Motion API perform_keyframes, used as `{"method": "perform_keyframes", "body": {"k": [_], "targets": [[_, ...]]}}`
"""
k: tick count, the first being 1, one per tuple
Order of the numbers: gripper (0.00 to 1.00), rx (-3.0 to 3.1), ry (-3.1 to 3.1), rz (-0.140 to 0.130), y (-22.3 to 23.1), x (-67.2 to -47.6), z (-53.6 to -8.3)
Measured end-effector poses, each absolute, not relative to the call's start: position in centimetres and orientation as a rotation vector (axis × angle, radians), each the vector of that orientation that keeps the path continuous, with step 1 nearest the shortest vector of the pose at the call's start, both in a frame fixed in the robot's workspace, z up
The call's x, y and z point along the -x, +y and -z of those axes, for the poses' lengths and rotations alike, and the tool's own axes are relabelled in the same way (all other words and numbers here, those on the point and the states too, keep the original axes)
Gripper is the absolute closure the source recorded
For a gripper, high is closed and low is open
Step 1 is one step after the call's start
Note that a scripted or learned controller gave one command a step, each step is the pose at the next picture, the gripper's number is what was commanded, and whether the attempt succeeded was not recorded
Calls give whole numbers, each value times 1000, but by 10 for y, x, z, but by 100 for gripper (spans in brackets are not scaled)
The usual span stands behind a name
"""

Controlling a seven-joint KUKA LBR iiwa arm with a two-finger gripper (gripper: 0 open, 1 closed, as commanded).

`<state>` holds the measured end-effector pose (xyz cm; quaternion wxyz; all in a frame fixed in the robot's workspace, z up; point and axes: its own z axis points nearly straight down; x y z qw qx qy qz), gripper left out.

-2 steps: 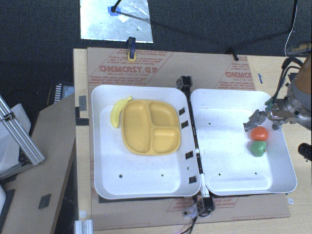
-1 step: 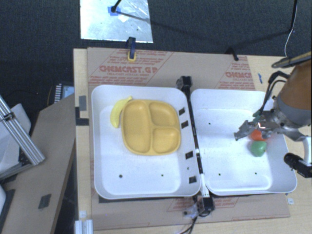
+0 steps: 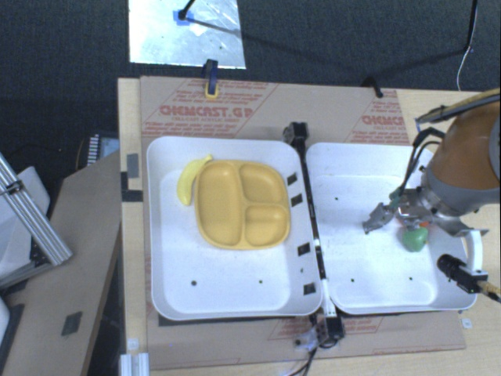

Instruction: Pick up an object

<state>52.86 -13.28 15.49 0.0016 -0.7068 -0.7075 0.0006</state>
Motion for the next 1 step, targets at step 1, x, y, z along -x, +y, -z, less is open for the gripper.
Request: {"method": "perform_keyframes", "body": {"k": [1], "targets": [[0, 2220, -2219, -2, -136, -535, -109]]}}
